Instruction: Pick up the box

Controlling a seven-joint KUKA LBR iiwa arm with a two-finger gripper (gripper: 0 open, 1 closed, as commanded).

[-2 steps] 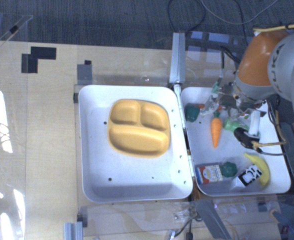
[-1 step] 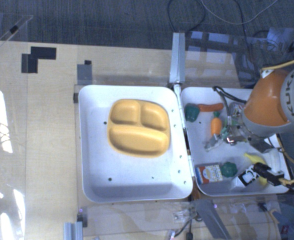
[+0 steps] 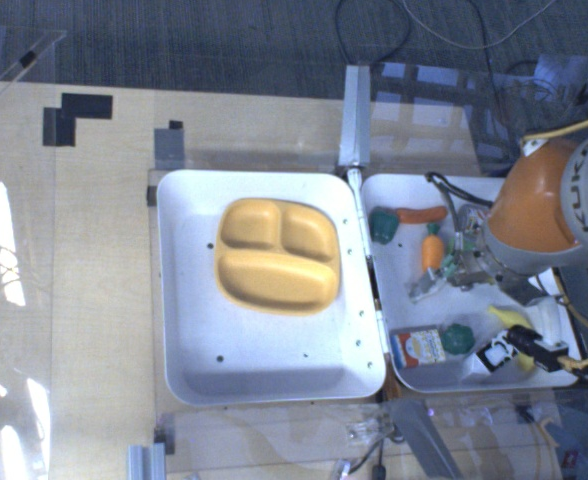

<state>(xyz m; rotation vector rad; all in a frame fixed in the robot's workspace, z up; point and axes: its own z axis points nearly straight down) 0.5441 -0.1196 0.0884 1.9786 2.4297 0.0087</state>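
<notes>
The box (image 3: pixel 419 348) is a small red and white carton lying flat at the front left of the right bin (image 3: pixel 404 193). My gripper (image 3: pixel 442 276) hangs over the middle of that bin, beside the lower end of a carrot (image 3: pixel 431 252). It is behind the box and apart from it, and nothing shows held in it. The grey arm with its orange band (image 3: pixel 534 208) reaches in from the right.
In the right bin also lie a green piece (image 3: pixel 383 226) at the back left, an orange sausage (image 3: pixel 421 214), a round green thing (image 3: pixel 458 338) touching the box's right side, and a yellow banana (image 3: pixel 511 317). A yellow divided plate (image 3: pixel 277 254) sits in the left bin (image 3: pixel 189 368).
</notes>
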